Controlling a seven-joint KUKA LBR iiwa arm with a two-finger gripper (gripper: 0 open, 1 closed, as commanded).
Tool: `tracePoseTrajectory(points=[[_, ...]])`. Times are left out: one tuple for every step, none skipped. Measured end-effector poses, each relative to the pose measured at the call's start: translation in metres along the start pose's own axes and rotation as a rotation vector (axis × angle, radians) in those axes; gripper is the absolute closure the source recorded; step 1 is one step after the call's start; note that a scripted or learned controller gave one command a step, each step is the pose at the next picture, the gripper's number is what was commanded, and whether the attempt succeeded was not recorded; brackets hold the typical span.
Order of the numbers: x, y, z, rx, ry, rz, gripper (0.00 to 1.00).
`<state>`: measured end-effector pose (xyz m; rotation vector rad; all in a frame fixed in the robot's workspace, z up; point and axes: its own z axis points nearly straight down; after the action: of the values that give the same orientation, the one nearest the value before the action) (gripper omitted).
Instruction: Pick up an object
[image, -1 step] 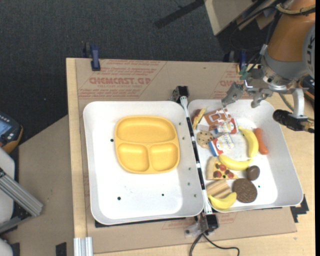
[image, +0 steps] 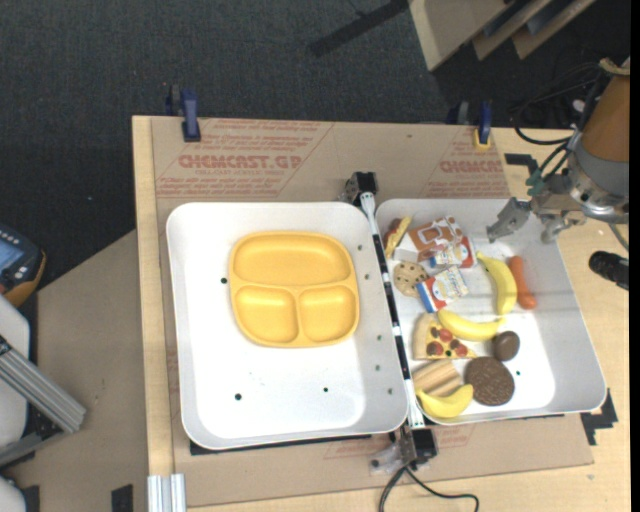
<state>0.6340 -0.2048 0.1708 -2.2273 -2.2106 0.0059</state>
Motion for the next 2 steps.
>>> tracePoseTrajectory(points=[[-0.013, -0.049, 0.089, 0.003, 0.009, -0.006, 0.00], [-0.013, -0.046, 0.074, -0.007, 0.001, -0.008, 1.00]])
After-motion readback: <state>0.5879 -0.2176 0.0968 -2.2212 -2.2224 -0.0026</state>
